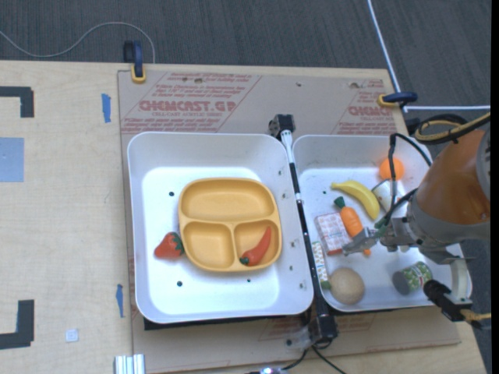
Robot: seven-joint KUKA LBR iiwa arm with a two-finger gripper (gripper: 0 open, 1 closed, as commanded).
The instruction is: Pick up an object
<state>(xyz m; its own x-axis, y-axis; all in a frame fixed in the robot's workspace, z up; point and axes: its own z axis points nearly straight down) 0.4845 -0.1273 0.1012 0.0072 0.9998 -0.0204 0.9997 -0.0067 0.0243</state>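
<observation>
The right bin (405, 301) holds a yellow banana (359, 194), a small carrot (351, 220), a red-and-white packet (330, 232), a tan round ball (347, 284), a green can (412, 277) and an orange (391, 168). My gripper (359, 245) reaches in from the right and sits low over the bin's middle, just below the carrot and at the packet's right edge. Nothing is visibly held. The arm's orange band (460, 189) covers the bin's right side.
The left bin (148, 209) carries a yellow divided plate (228, 201) with a red chili pepper (260, 247) in its lower right compartment. A strawberry (168, 245) lies beside the plate's left edge. A black clamp (281, 125) sits between the bins.
</observation>
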